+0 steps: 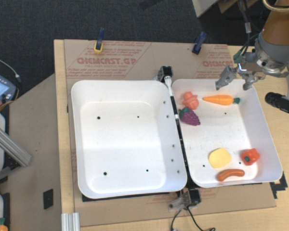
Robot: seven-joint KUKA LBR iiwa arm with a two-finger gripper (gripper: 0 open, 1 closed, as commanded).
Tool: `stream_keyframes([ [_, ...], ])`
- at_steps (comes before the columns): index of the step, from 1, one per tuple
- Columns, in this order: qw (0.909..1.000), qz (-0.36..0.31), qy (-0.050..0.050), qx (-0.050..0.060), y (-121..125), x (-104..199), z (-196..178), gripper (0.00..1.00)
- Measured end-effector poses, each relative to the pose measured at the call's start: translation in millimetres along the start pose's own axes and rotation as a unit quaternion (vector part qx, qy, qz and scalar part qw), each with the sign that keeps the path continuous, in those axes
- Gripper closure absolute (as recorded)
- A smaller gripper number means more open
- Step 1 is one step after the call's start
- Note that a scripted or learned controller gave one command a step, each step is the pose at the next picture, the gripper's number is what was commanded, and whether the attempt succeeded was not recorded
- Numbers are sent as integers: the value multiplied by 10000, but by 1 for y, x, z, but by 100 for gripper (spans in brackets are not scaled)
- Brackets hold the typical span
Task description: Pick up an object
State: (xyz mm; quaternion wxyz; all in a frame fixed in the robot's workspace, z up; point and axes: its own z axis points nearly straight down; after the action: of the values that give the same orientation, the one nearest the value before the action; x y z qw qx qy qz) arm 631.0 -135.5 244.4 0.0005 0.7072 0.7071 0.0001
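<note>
The right bin [260, 129] holds several toy foods. An orange carrot [218, 99] lies near its far edge. Left of it is a pink-orange piece [190, 100], with a purple grape bunch [190, 117] just below. At the near end lie a yellow piece [219, 158], a red pepper [250, 156] and a brown sausage [230, 174]. My gripper [237, 82] hangs open above the bin's far edge, just above and to the right of the carrot, with nothing between its fingers.
The left bin [86, 143] sits beside the right one, with a black clip [164, 73] at the far junction. A yellow clamp [99, 44] and a blue clamp [199, 43] stand on the cardboard behind the bins.
</note>
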Motion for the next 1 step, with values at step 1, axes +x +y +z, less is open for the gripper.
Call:
stream_keyframes([
  [1,10000,6,15,37,-46,20,27,0],
])
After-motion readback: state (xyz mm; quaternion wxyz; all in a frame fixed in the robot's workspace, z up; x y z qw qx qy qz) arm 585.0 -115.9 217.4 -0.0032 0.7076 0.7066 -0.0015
